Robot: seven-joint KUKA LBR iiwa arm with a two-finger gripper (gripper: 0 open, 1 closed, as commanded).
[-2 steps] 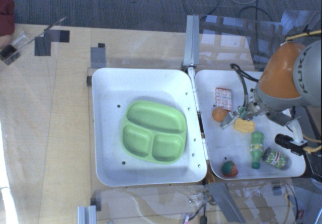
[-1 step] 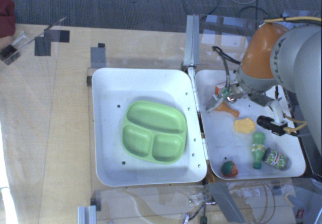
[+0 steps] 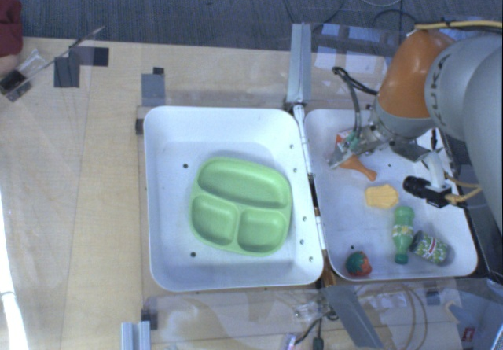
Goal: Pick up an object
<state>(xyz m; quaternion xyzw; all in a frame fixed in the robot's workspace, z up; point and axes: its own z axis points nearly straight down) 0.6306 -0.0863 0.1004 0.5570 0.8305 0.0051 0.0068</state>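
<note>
My gripper (image 3: 348, 149) is low in the back left part of the right bin (image 3: 336, 219), right at the near end of an orange carrot-shaped piece (image 3: 364, 170); something reddish shows at its tip. The grey arm with its orange band (image 3: 413, 77) comes in from the right above the bin's back half. In front of the carrot piece lies a flat yellow piece (image 3: 382, 197). Nearer the front edge are a small green bottle (image 3: 402, 234), a green patterned can (image 3: 431, 248) on its side, and a red-and-green ball (image 3: 358, 263).
The left bin (image 3: 165, 183) holds a green divided plate (image 3: 240, 204) with three compartments. A metal rail (image 3: 299, 65) runs between the bins at the back. Black cables (image 3: 428, 191) hang off the arm over the right bin's right side.
</note>
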